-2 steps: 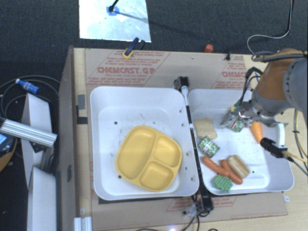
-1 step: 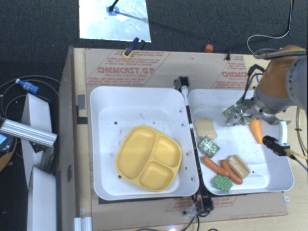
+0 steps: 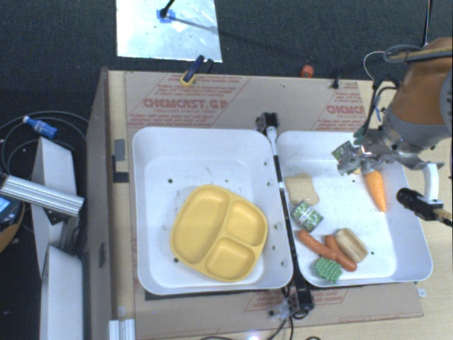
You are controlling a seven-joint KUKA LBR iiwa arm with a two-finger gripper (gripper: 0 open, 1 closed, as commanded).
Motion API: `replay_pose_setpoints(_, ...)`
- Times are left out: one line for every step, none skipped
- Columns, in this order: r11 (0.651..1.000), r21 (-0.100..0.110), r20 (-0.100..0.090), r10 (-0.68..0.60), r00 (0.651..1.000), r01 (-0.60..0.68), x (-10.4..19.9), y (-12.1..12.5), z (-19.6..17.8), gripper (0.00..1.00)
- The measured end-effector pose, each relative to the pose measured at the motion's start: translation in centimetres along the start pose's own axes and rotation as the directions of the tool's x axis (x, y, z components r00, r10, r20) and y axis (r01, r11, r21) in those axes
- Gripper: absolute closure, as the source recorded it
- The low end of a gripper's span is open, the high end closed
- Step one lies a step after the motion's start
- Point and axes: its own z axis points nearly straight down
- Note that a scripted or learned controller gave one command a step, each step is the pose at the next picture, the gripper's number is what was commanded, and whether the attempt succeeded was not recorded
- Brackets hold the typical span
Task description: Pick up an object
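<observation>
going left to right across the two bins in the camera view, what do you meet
yellow divided plate → slice of bread → green patterned block → hot dog bun → carrot

camera: single, fixed overhead | tilt: slanted, facing 12 o'clock | range: mid, both white bins point(image 3: 212, 137) framed

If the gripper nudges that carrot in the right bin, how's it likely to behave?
The carrot looks tapered and round, so it would probably roll in an arc. It seems smooth and stiff, likely toy plastic, so fingers may slip toward its narrow tip. It lies apart from the other food, so nothing should block it.
</observation>
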Motion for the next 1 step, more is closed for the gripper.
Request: replay_pose_setpoints(1.0,0.003,-0.002,0.0,1.0,0.0,5.89,-2.2,-2.61,1.0)
